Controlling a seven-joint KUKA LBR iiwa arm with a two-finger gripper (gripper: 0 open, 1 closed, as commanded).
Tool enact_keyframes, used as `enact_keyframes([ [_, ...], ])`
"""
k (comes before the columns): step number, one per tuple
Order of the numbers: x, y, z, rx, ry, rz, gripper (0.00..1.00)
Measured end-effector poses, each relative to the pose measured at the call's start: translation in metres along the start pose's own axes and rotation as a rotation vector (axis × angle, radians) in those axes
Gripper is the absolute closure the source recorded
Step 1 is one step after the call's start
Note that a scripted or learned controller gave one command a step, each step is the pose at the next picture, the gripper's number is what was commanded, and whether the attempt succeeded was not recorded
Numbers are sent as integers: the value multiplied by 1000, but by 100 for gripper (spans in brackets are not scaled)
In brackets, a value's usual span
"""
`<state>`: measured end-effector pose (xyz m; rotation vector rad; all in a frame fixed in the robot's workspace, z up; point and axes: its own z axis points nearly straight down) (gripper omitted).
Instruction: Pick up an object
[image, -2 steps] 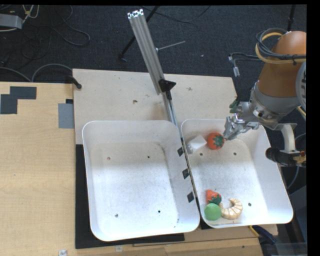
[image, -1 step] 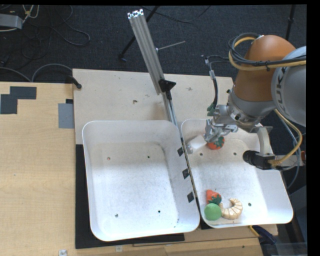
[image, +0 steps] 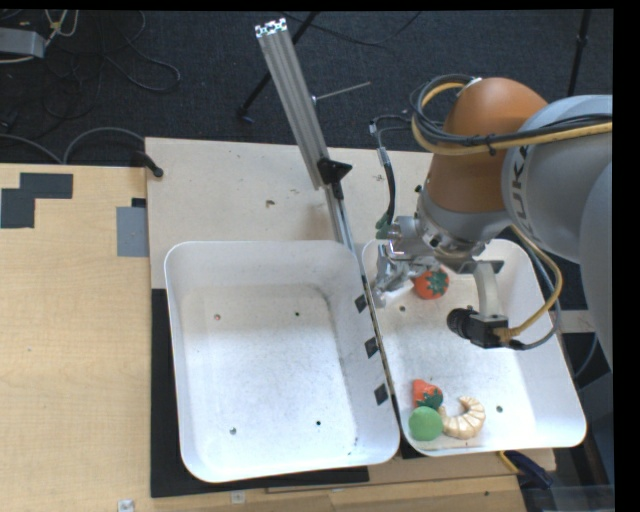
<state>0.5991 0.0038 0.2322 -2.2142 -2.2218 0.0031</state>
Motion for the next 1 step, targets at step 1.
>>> enact_keyframes([
  [1, 53, 16, 8, -2, 0, -1, 100],
])
